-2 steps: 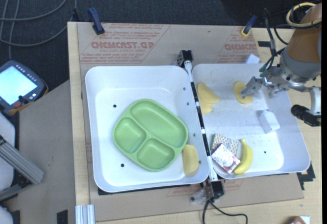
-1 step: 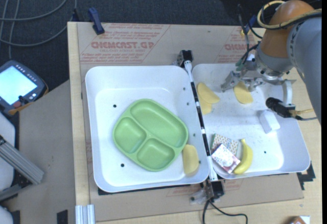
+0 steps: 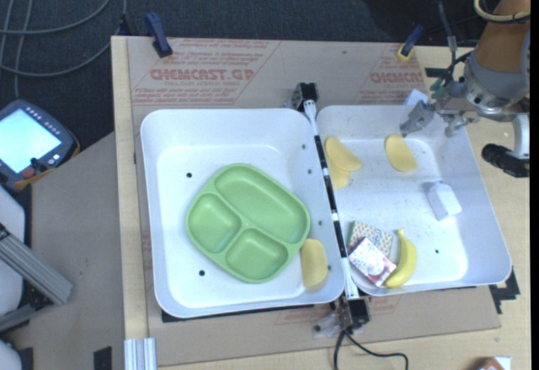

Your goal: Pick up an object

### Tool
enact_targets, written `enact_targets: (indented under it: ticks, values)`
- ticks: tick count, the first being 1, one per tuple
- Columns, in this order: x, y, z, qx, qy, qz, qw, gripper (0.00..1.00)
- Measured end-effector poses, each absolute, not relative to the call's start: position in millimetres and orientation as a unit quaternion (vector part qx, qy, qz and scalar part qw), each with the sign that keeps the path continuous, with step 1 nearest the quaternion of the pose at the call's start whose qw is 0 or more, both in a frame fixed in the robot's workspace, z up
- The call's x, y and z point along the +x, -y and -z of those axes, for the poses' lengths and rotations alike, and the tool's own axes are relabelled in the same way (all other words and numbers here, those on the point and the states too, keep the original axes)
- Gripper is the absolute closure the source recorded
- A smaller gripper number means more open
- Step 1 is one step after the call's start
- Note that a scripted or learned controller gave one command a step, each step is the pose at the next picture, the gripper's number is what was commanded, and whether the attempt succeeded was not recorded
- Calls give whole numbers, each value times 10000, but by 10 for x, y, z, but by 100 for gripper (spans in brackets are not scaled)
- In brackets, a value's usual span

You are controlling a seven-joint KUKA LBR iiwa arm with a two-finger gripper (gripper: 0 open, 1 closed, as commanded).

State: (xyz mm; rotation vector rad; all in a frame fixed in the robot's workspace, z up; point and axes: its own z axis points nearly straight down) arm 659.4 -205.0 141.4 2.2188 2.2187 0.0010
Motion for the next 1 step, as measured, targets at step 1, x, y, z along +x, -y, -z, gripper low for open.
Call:
enact_targets:
  ticks: [1]
  values:
    - [6663, 1572, -858, 7066, -7076, 3, -10, 0]
